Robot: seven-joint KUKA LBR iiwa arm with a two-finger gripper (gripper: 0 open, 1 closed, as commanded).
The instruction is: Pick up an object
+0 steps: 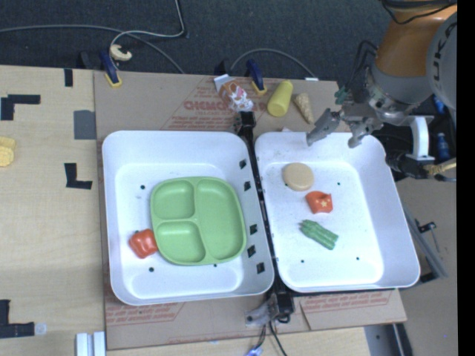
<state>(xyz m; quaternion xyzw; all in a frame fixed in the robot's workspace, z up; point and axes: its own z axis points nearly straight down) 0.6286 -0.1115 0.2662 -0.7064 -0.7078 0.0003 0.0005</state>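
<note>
The right bin (386, 221) holds a round tan cookie-like piece (298, 176), a red pepper piece (319, 202) just below it, and a green bean-like piece (319, 233) lower down. My gripper (338, 130) hangs over the bin's far edge, above and right of the tan piece. Its two fingers are spread wide, with nothing between them. The left bin (122, 199) carries a green divided plate (198, 219) and a red pepper piece (143, 242) at the plate's lower left.
Beyond the bins, on the cardboard, lie a yellow cylinder (280, 98), a tan cone (305, 107) and a small wrapped item (237, 94). Cables run across the dark floor at the back. A divider with clips runs between the bins (254, 199).
</note>
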